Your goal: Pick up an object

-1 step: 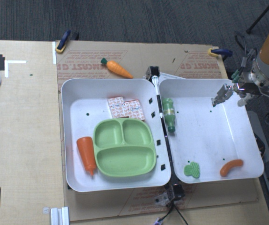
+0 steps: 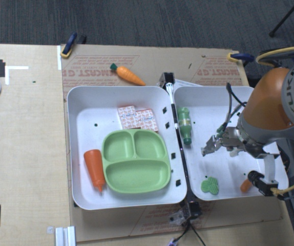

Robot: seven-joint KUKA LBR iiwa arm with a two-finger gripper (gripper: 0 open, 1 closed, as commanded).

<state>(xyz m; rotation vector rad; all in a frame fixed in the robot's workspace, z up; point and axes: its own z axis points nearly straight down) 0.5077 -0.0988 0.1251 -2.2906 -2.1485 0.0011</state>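
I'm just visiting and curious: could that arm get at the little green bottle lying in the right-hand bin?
Probably yes. The green bottle lies alone along the left wall of the right bin, with nothing on top of it. The gripper hangs over the same bin nearby. The wall beside the bottle might make gripping awkward.

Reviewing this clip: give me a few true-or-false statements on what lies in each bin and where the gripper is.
1. The green divided plate lies in the left white bin. True.
2. The small green plastic bottle lies in the left bin. False: it lies in the right white bin.
3. The orange toy carrot with a green top lies on cardboard outside both bins. True.
4. The gripper hangs over the left bin. False: over the right one.
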